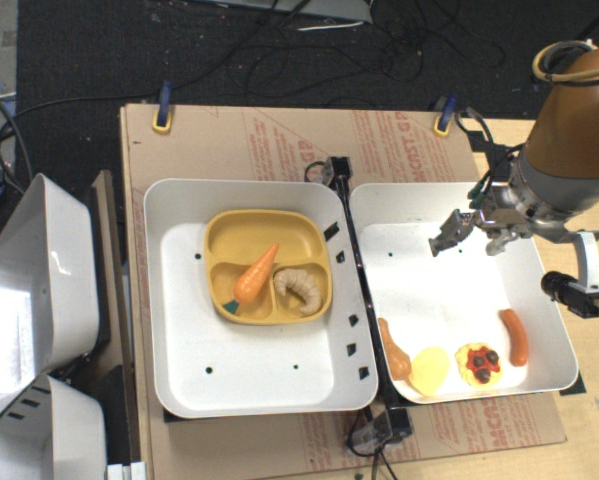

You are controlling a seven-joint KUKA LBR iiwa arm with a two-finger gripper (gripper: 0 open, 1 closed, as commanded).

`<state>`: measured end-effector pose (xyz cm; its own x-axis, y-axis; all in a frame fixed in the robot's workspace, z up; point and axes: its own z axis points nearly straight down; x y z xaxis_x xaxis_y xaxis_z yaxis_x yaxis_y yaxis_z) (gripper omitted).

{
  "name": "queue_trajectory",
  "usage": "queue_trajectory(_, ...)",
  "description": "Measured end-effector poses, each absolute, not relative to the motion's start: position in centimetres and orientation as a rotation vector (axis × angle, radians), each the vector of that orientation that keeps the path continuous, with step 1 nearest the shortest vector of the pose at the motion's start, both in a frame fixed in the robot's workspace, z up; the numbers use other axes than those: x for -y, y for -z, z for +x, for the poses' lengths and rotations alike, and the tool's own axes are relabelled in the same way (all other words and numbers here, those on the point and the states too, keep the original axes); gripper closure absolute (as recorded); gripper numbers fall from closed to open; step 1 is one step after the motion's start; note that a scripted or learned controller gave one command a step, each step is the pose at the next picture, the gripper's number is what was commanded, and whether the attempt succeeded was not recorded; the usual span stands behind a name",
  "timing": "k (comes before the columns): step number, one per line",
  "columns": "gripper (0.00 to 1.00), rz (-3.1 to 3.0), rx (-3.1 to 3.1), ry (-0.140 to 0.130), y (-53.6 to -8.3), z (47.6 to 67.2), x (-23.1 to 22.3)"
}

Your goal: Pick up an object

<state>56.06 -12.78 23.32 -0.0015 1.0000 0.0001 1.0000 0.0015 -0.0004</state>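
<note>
My gripper [476, 235] hangs open over the upper part of the right bin [449, 298], with nothing between its fingers. Along that bin's front edge lie an orange spoon-like piece [393, 350], a yellow round piece [430, 368], a small pizza toy with red and dark toppings [479, 363] and an orange sausage [516, 336]. In the left bin [179, 298] sits a yellow divided plate [222, 236] holding a carrot [256, 274] and a pale shrimp [299, 288]. The gripper is well above and behind the right bin's objects.
The two bins sit on a cardboard sheet [249, 133] held by yellow clamps [162, 116]. White containers [39, 278] stand off the bench to the left. Cables run across the dark floor behind.
</note>
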Motion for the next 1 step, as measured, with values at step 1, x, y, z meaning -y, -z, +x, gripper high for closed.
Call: queue_trajectory(1, 0.00, -2.220, 2.219, -0.003, -18.99, 56.12, 12.32)
